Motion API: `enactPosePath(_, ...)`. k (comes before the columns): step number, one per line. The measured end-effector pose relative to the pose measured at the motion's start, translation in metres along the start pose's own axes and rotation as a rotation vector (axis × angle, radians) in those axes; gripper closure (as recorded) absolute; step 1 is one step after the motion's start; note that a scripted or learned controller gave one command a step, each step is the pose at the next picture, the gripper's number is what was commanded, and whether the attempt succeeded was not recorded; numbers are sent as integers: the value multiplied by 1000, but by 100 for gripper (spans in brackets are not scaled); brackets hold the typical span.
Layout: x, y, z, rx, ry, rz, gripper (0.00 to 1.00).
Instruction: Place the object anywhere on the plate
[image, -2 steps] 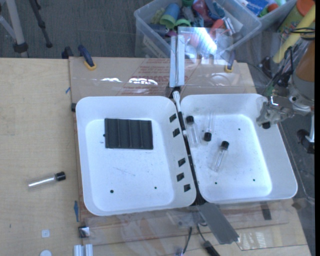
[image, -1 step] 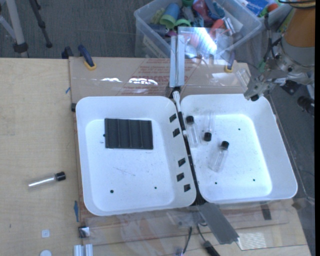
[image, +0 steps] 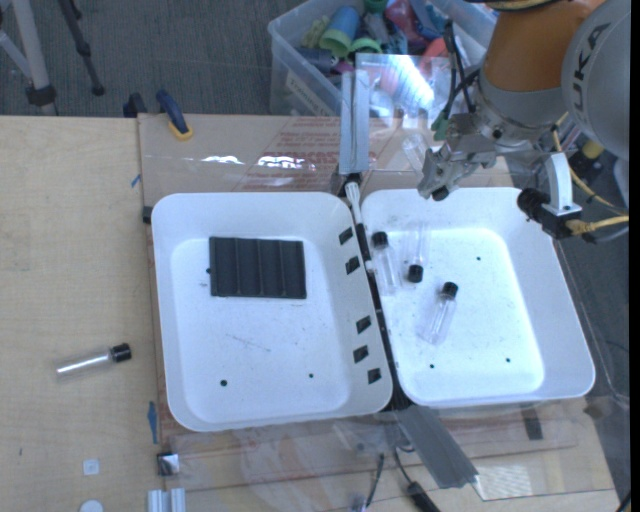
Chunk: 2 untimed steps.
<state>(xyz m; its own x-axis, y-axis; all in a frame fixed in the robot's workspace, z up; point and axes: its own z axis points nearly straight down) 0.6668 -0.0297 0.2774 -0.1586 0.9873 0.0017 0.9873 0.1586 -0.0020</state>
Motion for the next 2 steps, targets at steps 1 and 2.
enactPosePath(1, 60, 9, 69, 1, -1, 19, 100)
enactPosePath(2, 80, 14, 117, -38, -20, 28, 100)
